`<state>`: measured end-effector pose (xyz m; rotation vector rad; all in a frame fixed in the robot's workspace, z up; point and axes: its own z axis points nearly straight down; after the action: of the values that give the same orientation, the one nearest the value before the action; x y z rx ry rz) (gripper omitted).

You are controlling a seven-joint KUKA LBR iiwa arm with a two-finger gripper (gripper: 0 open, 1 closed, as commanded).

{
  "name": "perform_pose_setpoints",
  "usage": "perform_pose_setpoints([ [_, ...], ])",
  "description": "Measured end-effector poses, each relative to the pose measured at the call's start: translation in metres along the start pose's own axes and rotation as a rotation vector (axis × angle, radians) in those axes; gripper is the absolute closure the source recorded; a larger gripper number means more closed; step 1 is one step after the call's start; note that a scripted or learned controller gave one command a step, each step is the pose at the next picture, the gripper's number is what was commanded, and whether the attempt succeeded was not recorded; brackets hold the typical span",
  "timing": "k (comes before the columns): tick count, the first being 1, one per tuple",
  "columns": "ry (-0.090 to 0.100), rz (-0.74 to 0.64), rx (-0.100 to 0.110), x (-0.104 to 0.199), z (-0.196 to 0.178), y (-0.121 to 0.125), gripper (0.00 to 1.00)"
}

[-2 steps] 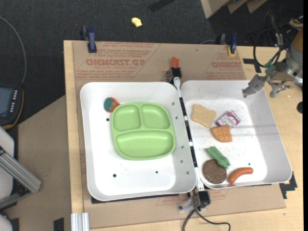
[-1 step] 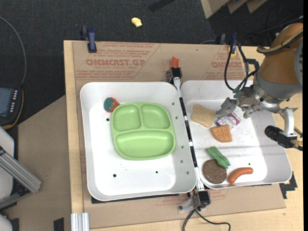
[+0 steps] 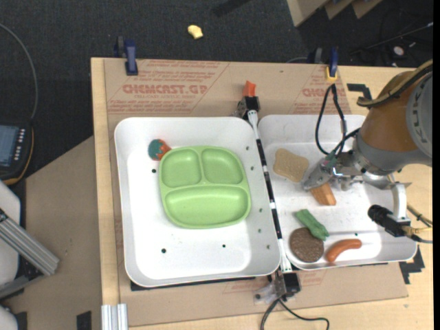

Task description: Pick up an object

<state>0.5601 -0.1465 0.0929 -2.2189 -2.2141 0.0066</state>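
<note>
The worktop (image 3: pixel 206 81), a tan board printed with red lettering, fills the middle of the frame and carries two shallow white bins side by side. The left bin (image 3: pixel 137 239) holds a green divided plate (image 3: pixel 204 186) at its centre, with a small red and green toy (image 3: pixel 159 149) just beside the plate's upper left corner. The arm (image 3: pixel 395 126) enters at the right edge, its orange band above the right bin (image 3: pixel 289 126). The end effector (image 3: pixel 324 177) hangs low in the middle of that bin, just above an orange wedge-shaped piece (image 3: pixel 323 195); whether it is wide or narrow cannot be told. The wedge's long axis runs from upper left to lower right. A tan bread slice (image 3: pixel 291 164) lies left of the end effector. Toward the bin's lower edge lie a brown round patty (image 3: pixel 306 244), a green strip (image 3: pixel 311 223) slanting from upper left to lower right and touching the patty, and a red sausage (image 3: pixel 342 249) slanting upward to the right.
</note>
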Motion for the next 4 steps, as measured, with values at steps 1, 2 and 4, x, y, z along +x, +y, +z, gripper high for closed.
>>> perform_pose_setpoints([
  [1, -0.003, -0.001, -0.011, 0.0, -0.015, 0.003, 1.0],
  [2, -0.003, -0.001, -0.01, 0.0, -0.015, 0.003, 0.0],
  [4, -0.013, -0.004, -0.031, -0.017, -0.013, 0.079, 1.0],
])
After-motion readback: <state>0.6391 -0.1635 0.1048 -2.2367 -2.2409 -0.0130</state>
